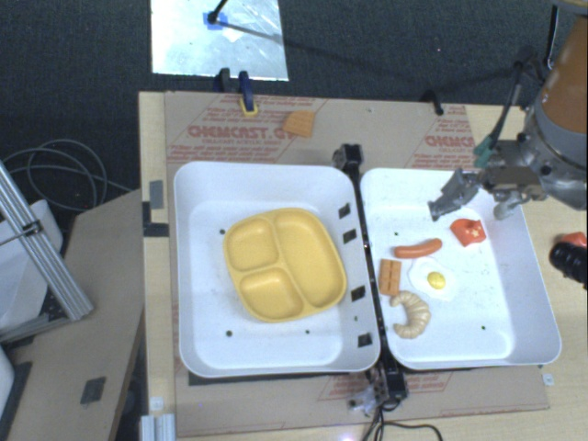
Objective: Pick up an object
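The right bin [514, 338] holds several toy foods: a red piece [468, 231], a sausage [417, 247], a fried egg [434, 279], a tan wafer [390, 277] and a croissant [412, 314]. My gripper [478, 200] hangs above the bin's far part, just over and behind the red piece. Its two grey fingers [452, 195] stand spread apart with nothing between them.
A yellow divided tray [283, 263] lies in the left bin [207, 338]. An orange block [299, 123] rests on the cardboard behind the bins, near a blue-and-yellow clamp [245, 91]. A black divider [363, 265] runs between the bins.
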`<act>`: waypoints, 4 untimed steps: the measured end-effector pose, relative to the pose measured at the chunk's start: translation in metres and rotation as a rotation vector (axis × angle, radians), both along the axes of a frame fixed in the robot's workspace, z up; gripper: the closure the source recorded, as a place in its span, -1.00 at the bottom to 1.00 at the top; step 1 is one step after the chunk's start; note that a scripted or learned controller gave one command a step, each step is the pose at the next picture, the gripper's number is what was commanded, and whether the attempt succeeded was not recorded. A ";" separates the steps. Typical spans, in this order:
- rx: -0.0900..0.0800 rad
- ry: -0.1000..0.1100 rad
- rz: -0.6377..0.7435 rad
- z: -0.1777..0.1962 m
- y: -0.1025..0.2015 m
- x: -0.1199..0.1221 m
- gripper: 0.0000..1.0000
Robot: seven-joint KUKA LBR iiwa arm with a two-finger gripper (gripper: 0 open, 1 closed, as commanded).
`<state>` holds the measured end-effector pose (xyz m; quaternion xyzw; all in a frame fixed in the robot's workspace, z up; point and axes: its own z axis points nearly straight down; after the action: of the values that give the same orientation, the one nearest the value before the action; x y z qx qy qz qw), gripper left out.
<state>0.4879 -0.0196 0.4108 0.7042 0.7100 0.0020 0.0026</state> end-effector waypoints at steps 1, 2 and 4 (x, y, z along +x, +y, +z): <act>-0.001 -0.004 0.004 0.011 0.000 0.001 1.00; 0.001 0.018 -0.006 -0.235 0.034 0.019 1.00; 0.001 0.006 -0.012 -0.226 -0.046 -0.002 -1.00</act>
<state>0.4860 -0.0652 0.1844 0.7085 0.7058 0.0001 0.0001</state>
